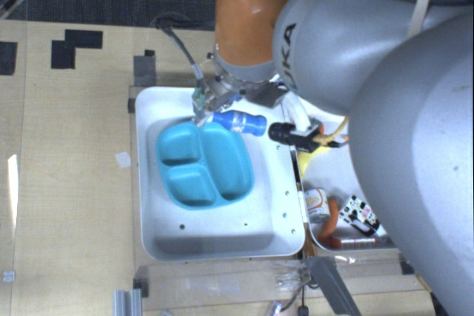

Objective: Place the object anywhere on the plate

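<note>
Currently your gripper (202,113) hangs over the far edge of the blue plate (222,159), low in the left bin (222,242).

- Gripper state: you cannot tell from this angle whether it is open or closed; the wrist hides most of it.
- Task object: blue bottle (241,122), on its side, just right of the gripper. Its left end is at the gripper tip and over the plate's far right rim. Its darker capped end points right, over the white bin floor. You cannot tell whether it is gripped or merely touched.
- Plate: three compartments, two small on the left, one large on the right. It lies flat, mid-bin, slightly toward the far side.
- Right bin (318,237): an orange-red stick-shaped item (334,214) and a black-and-white patterned item (361,212) lie close together at the near end, well apart from the plate.
</note>
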